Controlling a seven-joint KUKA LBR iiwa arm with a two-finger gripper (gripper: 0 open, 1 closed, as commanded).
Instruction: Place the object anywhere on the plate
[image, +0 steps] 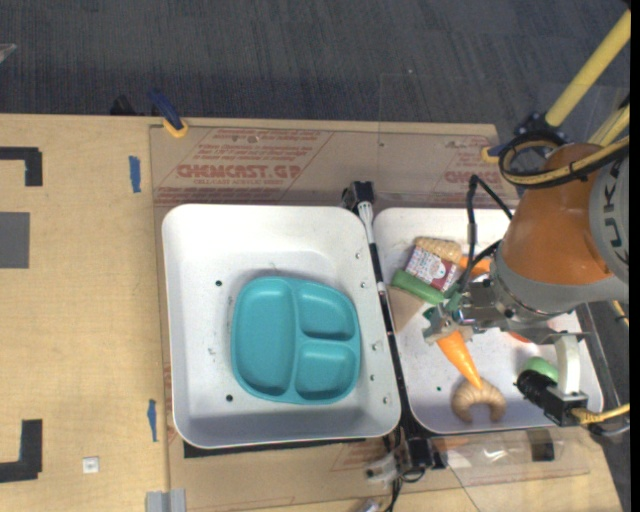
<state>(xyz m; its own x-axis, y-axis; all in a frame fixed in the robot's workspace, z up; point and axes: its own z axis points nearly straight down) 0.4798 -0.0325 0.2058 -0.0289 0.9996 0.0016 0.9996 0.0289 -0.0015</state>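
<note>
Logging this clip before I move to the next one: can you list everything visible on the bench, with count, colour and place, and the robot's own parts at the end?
bins: 2, white, side by side on the bench
plate: 1, teal, three compartments, in the left bin
carrot: 1, orange, in the right bin, just below the gripper
croissant: 1, tan, near the right bin's front edge
packet: 1, red and white label with a green end, upper part of the right bin
corn-like piece: 1, pale yellow, beside the packet at the right bin's back
green-tipped item: 1, green and white, right side of the right bin, too small to identify
gripper: 1, dark, low over the right bin by the carrot's top
arm: 1, grey with an orange band, reaching in from the right
</note>
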